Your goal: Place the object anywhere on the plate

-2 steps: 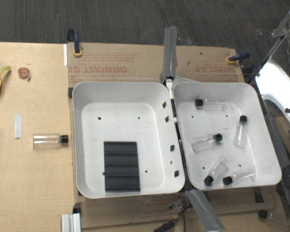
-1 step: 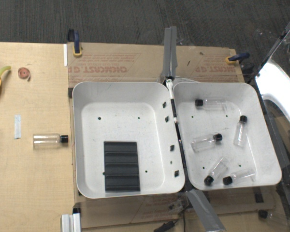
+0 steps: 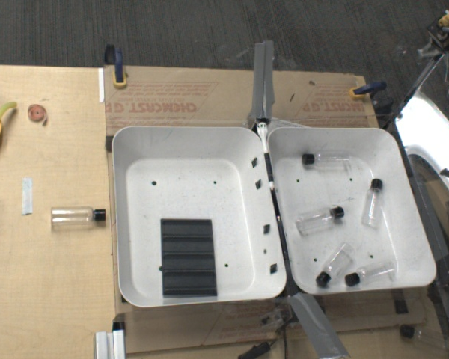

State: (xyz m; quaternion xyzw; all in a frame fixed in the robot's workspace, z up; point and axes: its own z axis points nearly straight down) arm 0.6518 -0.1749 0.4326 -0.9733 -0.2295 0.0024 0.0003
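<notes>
Wooden bench (image 3: 45,275), two bins: five clear, black-capped vials (image 3: 319,221) lie scattered in the right bin (image 3: 322,189), ribbed black plate (image 3: 188,257) sits at the left bin's (image 3: 187,178) front edge, and the gripper's state I can't tell.

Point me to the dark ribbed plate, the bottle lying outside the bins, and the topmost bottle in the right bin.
dark ribbed plate (image 3: 188,258), camera view, centre of its ribbed top
bottle outside the bins (image 3: 73,216), camera view, clear body
topmost bottle in the right bin (image 3: 326,161), camera view, clear body
</notes>
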